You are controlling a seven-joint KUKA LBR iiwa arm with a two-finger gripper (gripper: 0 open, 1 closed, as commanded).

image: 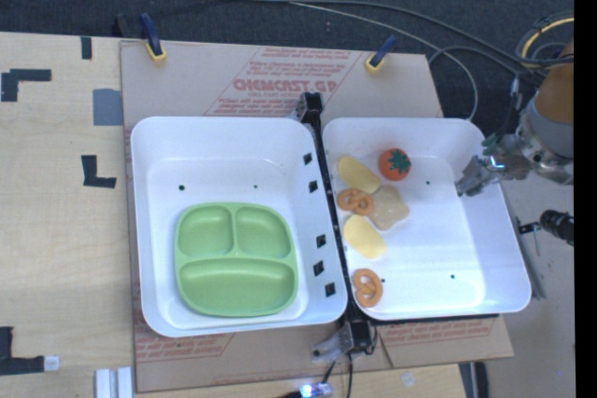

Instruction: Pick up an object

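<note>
The right bin (485, 294) holds several toy foods along its left side: a red tomato with a green top (395, 163), a pale yellow piece (357, 172), an orange pretzel (354, 199), a beige chunk (389, 208), a second yellow piece (365, 238) and another orange pretzel (367, 287). My gripper (474, 176) hangs over the bin's right rim, well to the right of the tomato and apart from every item. Nothing shows in its grasp.
A green divided plate (237, 258) lies in the left bin (149, 154). Black clips (322, 242) run along the wall between the bins. Blue-and-yellow clamps (152, 42) hold the cardboard base at the back. Cables cross the dark floor behind.
</note>
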